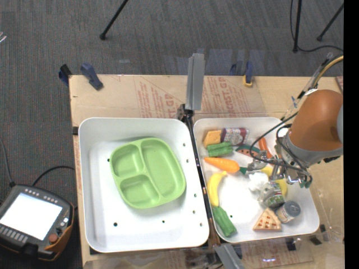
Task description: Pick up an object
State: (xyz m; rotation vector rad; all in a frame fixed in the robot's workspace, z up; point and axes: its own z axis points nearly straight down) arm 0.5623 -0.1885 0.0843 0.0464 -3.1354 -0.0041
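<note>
Bins number two, both shallow and white, set side by side on the bench. One green divided plate (pixel 148 172) with three compartments lies in the left bin (pixel 95 228) and is its sole content.

Toy food crowds the right bin (pixel 312 224): one orange carrot (pixel 222 164), one yellow banana (pixel 215 187), two green vegetable pieces (one (pixel 219 148) just above the carrot, one (pixel 225 221) below the banana near the bin's lower left corner), one orange cheese-like block (pixel 212 137) in the upper left, one dark maroon can (pixel 235 134) lying on its side beside that block, one slice of pizza (pixel 267 221) near the lower edge, one upright can (pixel 290 210) with a silver lid just right of the pizza, and one green-labelled can (pixel 274 199) tipped over just above the pizza.

At the bin's right side, the gripper (pixel 270 181) hangs low over a white crumpled-looking item (pixel 258 181) next to the green-labelled can. Cables and metal parts blur the claw, so whether it is spread or pinching cannot be told.
</note>
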